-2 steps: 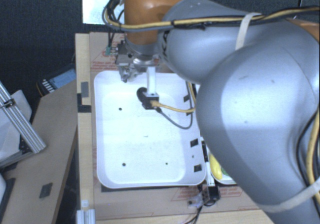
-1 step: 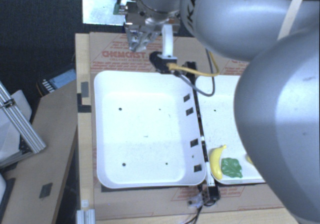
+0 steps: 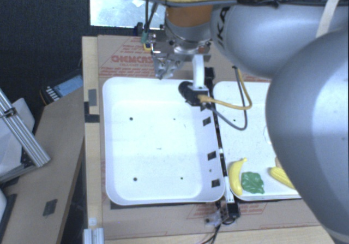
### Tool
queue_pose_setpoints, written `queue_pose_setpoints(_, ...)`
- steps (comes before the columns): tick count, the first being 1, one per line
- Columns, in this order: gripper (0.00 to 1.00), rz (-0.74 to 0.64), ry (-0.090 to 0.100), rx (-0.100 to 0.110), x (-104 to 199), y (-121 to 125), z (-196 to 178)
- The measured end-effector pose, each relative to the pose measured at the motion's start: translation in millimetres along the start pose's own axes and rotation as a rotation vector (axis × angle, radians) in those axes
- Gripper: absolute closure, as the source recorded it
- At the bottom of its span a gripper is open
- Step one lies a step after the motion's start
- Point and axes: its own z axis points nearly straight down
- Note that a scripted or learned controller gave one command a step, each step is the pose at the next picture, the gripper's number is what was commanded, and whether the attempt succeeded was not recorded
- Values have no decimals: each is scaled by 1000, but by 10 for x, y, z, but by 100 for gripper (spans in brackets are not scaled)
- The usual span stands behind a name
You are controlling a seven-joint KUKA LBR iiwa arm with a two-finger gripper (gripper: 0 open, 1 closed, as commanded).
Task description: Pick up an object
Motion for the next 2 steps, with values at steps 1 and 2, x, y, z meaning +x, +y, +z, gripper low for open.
queue_pose_setpoints(1, 100, -11, 5, -4, 426, -570, -251)
queue_pose_setpoints(2, 100, -3, -4, 14, 381, -1513, 2006)
